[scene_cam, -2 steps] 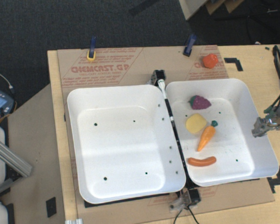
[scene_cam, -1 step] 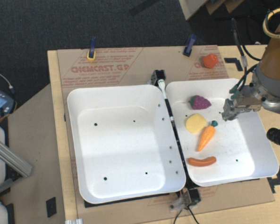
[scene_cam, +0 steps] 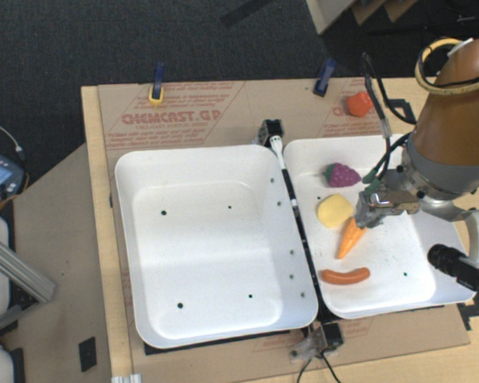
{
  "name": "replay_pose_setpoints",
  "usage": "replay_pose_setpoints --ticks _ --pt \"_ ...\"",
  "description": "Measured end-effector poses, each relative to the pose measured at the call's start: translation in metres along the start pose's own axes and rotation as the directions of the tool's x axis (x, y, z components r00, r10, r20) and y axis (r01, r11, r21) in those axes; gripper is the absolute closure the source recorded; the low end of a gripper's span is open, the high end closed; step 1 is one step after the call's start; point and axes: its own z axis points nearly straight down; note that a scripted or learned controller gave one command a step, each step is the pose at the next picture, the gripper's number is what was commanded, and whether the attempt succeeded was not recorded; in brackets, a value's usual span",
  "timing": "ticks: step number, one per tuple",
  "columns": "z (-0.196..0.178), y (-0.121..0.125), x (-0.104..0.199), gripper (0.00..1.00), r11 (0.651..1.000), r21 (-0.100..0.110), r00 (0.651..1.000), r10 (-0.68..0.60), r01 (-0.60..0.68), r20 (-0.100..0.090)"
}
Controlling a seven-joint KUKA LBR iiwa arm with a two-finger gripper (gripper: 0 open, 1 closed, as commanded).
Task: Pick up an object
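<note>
Camera view has the gripper, grip state unclear, over the carrot, crowded by lemon, grapes, sausage.

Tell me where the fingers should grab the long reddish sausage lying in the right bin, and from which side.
Grip the long reddish sausage across its narrow middle, coming straight down from above. It lies flat and roughly left-to-right on the right white bin floor, slightly curved, with bare floor in front and behind, so the fingers would probably fit either side. The orange carrot sits just behind it, apart.
</note>
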Motion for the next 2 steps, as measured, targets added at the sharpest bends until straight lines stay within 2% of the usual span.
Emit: replay_pose_setpoints --ticks 1,2 --pt "-0.014 0.054 0.038 1.00 1.000 -0.010 1.000 -0.002 0.002 0.002" --pt "-0.066 0.036 0.099 1.00 1.000 -0.010 1.000 -0.003 0.003 0.000"
